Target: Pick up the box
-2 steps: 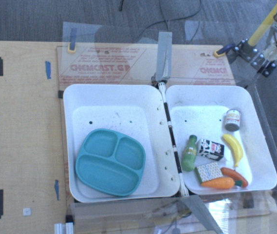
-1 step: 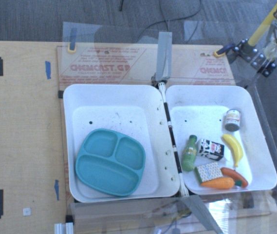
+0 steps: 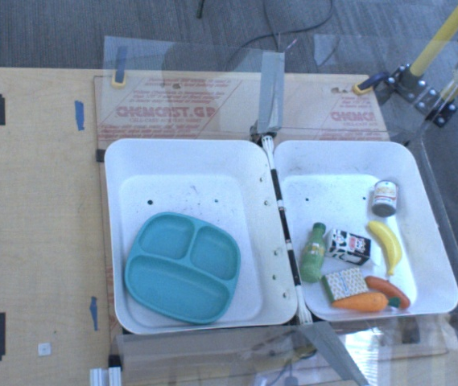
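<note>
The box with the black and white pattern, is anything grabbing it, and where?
Nothing is holding it. The box lies in the right bin between the green bottle and the banana.

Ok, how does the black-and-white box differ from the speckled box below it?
The black-and-white box is bold black with white patches; the speckled box is pale and finely patterned. The black-and-white box sits beside the banana; the speckled one touches the carrot. Both lie in the right bin.

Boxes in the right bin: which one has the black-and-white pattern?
The small carton beside the banana; the other box, nearer the carrot, is speckled greenish.
</note>
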